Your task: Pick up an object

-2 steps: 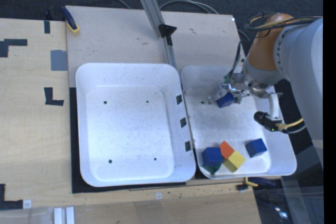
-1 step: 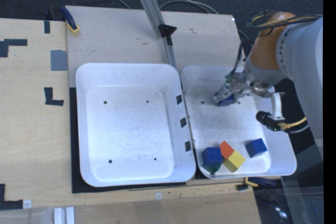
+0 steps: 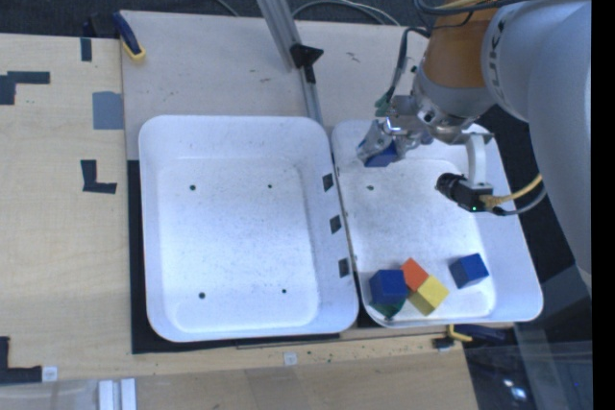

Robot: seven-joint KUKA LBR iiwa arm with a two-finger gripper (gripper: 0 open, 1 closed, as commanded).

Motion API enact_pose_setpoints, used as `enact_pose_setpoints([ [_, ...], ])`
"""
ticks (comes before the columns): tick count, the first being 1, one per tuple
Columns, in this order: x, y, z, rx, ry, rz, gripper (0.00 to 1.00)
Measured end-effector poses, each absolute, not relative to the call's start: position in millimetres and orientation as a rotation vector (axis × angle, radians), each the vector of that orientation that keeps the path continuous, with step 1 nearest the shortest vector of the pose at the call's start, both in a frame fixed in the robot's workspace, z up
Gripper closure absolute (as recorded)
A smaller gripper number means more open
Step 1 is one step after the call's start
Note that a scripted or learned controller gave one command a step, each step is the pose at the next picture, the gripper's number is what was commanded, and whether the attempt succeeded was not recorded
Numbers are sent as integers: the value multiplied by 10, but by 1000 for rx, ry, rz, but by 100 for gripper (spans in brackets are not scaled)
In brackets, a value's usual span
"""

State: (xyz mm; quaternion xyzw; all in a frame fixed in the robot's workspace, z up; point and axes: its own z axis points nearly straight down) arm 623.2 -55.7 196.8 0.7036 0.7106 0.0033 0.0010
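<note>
gripper [image 3: 389,141]: over far-left corner of right bin, fingers clamped on a small blue object [image 3: 376,154], object looks lifted clear of the bin floor
arm [image 3: 500,43]: grey, orange band above wrist, comes in from the right, hangs over far end of right bin
right bin [image 3: 432,206]: shallow, white, speckled floor, touching left bin along its left rim
blue cube [image 3: 468,270]: near-right part of right bin, apart from the cluster
cluster: near-left corner of right bin, 4 blocks packed together: blue block [image 3: 388,284], orange block [image 3: 415,273], yellow block [image 3: 429,294], green block [image 3: 388,308] mostly hidden under the blue one
left bin [image 3: 231,216]: just left of right bin, white, speckled floor
metal rail [image 3: 274,5]: slants across bench beyond right bin's far-left corner
</note>
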Motion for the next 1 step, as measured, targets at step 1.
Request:
enact_pose_setpoints([
  [1,6205,419,1910,2213,2236,1,100],
])
